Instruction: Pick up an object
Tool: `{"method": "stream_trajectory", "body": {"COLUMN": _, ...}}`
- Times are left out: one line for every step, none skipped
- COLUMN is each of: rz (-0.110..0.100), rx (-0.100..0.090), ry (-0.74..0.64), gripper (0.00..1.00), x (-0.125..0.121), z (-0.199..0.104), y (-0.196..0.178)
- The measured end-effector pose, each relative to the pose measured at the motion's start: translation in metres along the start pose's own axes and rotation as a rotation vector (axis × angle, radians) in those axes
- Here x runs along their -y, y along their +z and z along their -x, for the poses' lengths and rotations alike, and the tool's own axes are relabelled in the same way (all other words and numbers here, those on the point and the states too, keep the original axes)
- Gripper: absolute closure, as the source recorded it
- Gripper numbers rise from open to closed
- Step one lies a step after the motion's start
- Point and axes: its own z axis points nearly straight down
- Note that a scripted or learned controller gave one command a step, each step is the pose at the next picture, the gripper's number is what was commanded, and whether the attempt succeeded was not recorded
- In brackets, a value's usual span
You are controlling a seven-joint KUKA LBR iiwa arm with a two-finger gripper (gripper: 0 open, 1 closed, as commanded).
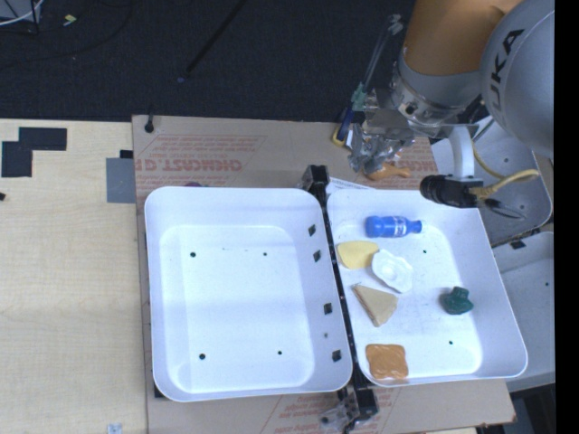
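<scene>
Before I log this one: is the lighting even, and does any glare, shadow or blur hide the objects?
In the camera view, light is even; the right bin looks bright but its blue bottle, green piece and orange square read clearly, with soft shadows. The gripper above the bin's far rim is cluttered and slightly blurred; the background is dark.

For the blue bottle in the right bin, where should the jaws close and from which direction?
Probably across the middle of the blue bottle, coming straight down from above. It lies on its side, long axis roughly left-right in the view, with open bin floor on both long sides. The jaws should span its narrow width; the yellow piece and white cup below sit apart from it.
</scene>
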Motion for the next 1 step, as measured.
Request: {"method": "stream_trajectory", "body": {"rz": -0.006, "rx": 0.002, "ry": 0.005, "gripper": 1.0, "x": 0.0009, "z": 0.0168, "y": 0.039}}
